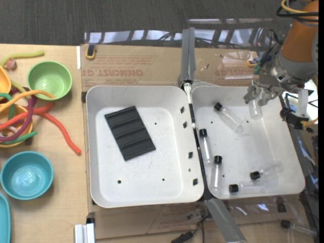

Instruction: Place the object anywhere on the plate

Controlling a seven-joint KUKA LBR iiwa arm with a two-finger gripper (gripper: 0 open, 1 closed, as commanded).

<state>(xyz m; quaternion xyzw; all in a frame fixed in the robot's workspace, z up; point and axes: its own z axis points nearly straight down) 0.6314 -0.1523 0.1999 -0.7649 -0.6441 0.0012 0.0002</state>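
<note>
Black-capped clear tubes (216,168) strewn about the right bin (253,151), several hugging its left and front edges, gripper (255,103) above its far side, grip impossible to tell, black plate (129,132) mid left bin (167,171), bare floor around.

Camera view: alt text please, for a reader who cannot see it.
The arm's hand hovers over the right bin, which holds clear black-capped vials. The left bin holds a ribbed black plate; bowls sit beside it.
</note>
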